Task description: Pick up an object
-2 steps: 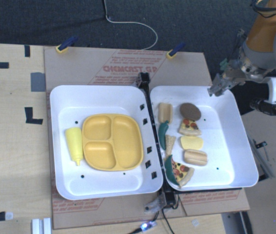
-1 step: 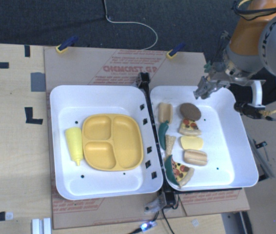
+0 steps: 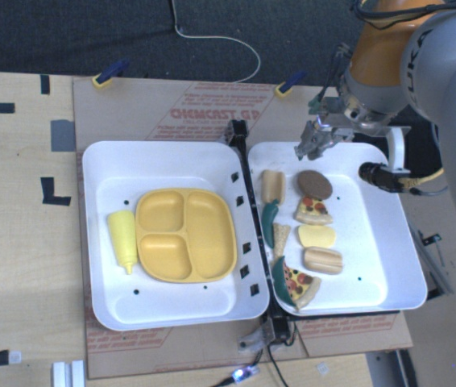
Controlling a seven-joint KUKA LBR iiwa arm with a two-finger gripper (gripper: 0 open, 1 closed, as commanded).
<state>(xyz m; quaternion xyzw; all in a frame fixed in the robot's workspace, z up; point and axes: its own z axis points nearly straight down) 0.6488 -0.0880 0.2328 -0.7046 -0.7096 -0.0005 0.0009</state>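
where the bench (image 3: 18,240) comes nearest to us, we note two white bins side by side: the left bin (image 3: 103,297) and the right bin (image 3: 389,272). in the right bin, nearest, a pizza slice (image 3: 300,284) lies at the front left corner, a green piece along its left side. just beyond it we record a hot dog bun (image 3: 323,260), then a yellow cheese block (image 3: 316,236), then a second pizza slice (image 3: 313,210), then a dark brown patty (image 3: 314,185), all in one column, each close to the next. left of that column lie a cone (image 3: 281,235), a green pepper (image 3: 270,214) and a tan bread piece (image 3: 271,185). in the left bin a yellow divided plate (image 3: 186,235) sits with a yellow bottle (image 3: 122,239) just beside its left edge. farthest, the gripper (image 3: 315,145) hangs over the right bin's back rim, just beyond the patty, nothing between its fingers; we cannot tell how wide they stand.
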